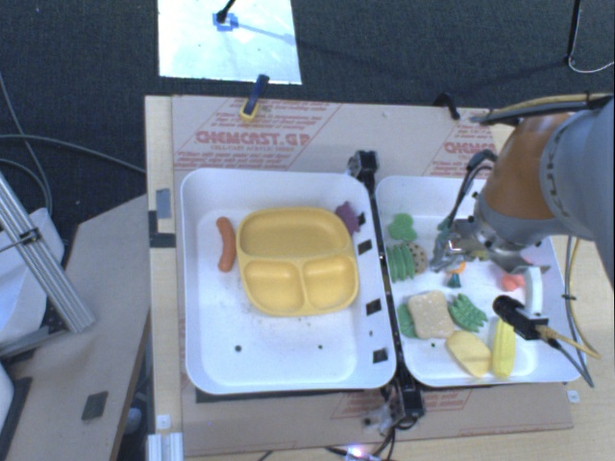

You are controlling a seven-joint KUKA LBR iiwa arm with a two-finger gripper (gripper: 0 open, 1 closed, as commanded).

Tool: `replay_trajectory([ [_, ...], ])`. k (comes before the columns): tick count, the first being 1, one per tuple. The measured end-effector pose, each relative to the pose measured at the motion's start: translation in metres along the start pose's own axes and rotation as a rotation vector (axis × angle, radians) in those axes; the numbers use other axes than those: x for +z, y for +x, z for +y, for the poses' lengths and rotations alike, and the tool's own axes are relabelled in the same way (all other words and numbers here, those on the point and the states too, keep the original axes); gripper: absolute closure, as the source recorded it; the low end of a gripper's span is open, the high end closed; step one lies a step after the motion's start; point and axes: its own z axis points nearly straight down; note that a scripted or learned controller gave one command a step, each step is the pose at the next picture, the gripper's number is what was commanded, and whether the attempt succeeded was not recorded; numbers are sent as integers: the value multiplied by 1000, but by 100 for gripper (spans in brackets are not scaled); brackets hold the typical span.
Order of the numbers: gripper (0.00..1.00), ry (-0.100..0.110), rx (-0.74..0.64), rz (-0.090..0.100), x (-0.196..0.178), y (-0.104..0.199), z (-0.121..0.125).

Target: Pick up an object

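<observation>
So far, nothing looks lifted; the pick is at its reaching stage, judging by how things lie. Nearest the front edge of the desk, in the right bin (567,377), a yellow corn cob (502,346) and a pale yellow piece (468,352) rest by the bin's front wall, with a slice of toast (430,313) and a green leafy toy (468,309) just behind them. Further in, the gripper (448,254) is low over the middle of that bin, close to a small orange bit (455,279) and a green ridged piece (401,261); I cannot tell how it is set, and nothing visible sits in it. An orange-red piece (513,281) lies toward the bin's right wall. In the left bin (197,286), a yellow divided tray (296,259) fills the centre, a sausage (226,243) beside it toward the left wall and a purple item (348,216) at its far right corner. What remains, as I judge it: closing on one toy and raising it clear.
</observation>
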Motion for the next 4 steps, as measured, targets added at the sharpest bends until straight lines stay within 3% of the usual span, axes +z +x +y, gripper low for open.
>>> replay_trajectory([
  [1,100,-16,4,-2,21,7,-53],
  [2,100,-11,-12,7,-80,101,-12],
  [3,100,2,-7,5,-74,152,-18],
  [4,100,8,-7,5,-74,213,-85],
])
